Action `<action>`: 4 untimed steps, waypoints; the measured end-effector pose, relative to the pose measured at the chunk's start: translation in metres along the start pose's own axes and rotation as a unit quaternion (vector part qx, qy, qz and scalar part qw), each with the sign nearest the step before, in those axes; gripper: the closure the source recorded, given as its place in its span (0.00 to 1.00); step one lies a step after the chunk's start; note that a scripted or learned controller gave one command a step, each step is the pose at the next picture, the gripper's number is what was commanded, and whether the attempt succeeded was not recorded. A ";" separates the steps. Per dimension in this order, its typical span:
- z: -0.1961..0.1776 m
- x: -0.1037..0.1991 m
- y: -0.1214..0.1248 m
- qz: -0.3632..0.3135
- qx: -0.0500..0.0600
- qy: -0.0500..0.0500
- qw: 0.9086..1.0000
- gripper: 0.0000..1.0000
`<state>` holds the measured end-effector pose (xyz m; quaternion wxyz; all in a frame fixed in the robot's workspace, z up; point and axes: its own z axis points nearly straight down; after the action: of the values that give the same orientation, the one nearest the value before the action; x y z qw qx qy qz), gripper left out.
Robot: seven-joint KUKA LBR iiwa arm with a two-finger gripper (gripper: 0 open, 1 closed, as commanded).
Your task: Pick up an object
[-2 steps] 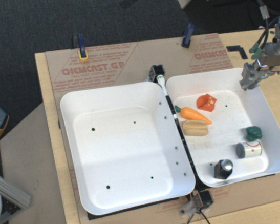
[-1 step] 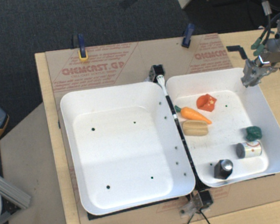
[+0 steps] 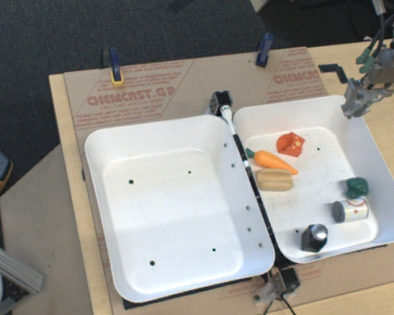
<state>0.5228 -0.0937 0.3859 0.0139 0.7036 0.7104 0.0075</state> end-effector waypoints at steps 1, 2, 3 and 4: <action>-0.024 0.046 -0.015 0.002 0.013 0.005 1.000 1.00; -0.033 0.044 -0.014 0.004 0.012 0.004 1.000 1.00; -0.044 0.044 -0.013 0.004 0.011 0.003 1.000 1.00; -0.054 0.044 -0.012 0.003 0.009 0.003 1.000 1.00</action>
<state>0.5089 -0.0497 0.4392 0.0055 0.7061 0.7081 0.0026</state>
